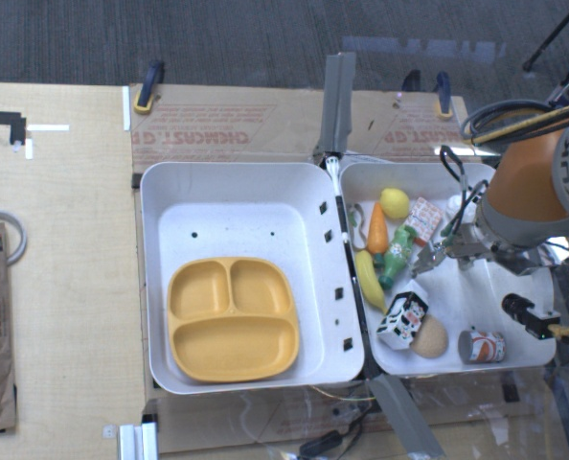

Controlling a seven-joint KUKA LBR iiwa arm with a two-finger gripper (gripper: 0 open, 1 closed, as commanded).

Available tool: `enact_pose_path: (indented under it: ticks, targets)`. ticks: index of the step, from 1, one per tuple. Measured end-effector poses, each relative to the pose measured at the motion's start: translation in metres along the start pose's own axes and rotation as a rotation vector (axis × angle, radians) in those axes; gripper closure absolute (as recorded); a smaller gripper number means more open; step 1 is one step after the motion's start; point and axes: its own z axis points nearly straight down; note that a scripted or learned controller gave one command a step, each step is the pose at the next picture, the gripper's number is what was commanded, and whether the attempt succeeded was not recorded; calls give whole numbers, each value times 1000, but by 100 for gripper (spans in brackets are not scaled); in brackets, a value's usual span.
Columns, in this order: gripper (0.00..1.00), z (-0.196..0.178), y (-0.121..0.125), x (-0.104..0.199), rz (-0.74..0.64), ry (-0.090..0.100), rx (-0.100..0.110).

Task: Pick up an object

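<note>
My pincer hangs just right of the green bottle, whose long axis runs up-right; fingers seemingly apart, gripping nothing.

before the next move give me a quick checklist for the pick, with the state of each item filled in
1. Hand over the right white bin, where the items lie: ok.
2. Hand lined up with a target: ok, it sits beside the green plastic bottle and the white and red carton.
3. Something between the fingers: cannot tell, they are too small to read.
4. Target free of neighbours: not ok, the bottle lies against the orange carrot and the yellow banana.
5. Easier picks away from the cluster: ok, the small silver can lies apart near the bin's front.
6. Left white bin holds the yellow divided plate: ok.
</note>
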Motion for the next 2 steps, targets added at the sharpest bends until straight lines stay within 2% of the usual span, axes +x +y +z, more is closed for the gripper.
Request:
enact_pose_path:
  ticks: [1,2]
  targets:
    - [0,-1,38,30,300,-6,0]
    - [0,-1,90,33,412,-3,1]
